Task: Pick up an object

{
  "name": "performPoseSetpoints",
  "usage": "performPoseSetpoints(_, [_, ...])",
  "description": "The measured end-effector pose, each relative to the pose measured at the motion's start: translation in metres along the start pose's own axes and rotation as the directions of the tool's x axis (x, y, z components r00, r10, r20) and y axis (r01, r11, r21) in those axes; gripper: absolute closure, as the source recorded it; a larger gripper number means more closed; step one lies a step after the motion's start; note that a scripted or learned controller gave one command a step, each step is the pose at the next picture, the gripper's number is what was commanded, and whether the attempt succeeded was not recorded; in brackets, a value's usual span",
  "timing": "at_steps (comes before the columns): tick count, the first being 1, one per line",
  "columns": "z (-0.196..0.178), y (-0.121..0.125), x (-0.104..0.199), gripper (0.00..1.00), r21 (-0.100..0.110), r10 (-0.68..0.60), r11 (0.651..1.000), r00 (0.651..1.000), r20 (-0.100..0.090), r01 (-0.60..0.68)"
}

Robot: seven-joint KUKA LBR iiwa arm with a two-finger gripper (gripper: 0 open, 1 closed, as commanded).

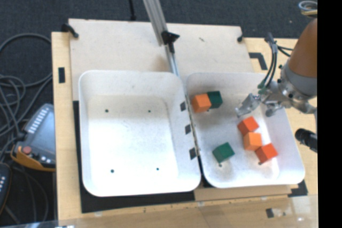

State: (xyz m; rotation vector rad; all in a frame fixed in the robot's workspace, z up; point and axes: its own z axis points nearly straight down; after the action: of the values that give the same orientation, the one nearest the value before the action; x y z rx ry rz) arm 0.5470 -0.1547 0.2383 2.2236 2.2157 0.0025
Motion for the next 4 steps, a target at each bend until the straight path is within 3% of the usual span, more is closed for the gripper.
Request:
performPoseSetpoints(1, [0.136,0.049,0.047,0.0,0.007,-0.008,1.0,1.0,-0.001,0.008])
performPoseSetpoints(2, [0.137,0.125,0.06,0.0,0.019,-0.007,1.0,1.0,0.003,0.007])
performPoseSetpoints(3, [0.126,0.125,0.058,1.0,0.011,-0.01,1.0,1.0,0.006,0.01])
performPoseSetpoints(4, [0.036,0.1,0.14,1.0,-0.005,-0.011,1.0,1.0,-0.002,0.011])
